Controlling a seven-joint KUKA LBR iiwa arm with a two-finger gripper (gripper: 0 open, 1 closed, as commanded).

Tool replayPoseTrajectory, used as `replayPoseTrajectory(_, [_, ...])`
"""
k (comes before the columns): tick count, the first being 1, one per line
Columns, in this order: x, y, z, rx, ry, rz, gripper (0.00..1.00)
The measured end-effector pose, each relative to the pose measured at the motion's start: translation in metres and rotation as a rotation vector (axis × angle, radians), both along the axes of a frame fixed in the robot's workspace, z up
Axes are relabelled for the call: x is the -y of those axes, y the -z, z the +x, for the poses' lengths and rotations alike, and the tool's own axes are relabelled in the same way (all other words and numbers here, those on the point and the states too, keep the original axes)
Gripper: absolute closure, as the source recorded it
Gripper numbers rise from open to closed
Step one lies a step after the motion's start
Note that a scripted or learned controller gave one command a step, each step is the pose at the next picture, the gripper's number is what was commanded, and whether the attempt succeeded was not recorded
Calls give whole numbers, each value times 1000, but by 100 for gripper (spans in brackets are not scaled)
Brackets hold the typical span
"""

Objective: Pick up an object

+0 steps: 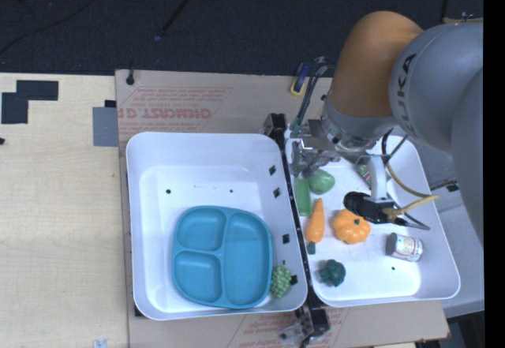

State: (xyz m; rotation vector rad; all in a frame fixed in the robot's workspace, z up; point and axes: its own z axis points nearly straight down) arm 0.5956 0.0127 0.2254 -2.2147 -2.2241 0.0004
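Grey arm's gripper (pixel 309 155) poised above a green toy (pixel 321 180); finger spacing cannot be told. Ideally, descend centred, clear of the carrot (pixel 315 220).

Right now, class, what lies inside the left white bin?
The left bin holds a blue divided tray and a green grape bunch at its right wall. Whatever lies beneath the tray is covered.

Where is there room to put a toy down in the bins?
Left bin: bare floor behind the blue plate. Right bin: bare patch between broccoli and can. Crowded around carrot and pumpkin.
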Motion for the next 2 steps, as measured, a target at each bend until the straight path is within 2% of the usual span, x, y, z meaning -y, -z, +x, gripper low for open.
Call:
replayPoseTrajectory(1, [-61,-4,-14,-3,-1,1,100])
replayPoseTrajectory(2, [-53,4,-26,-3,5,-3,100])
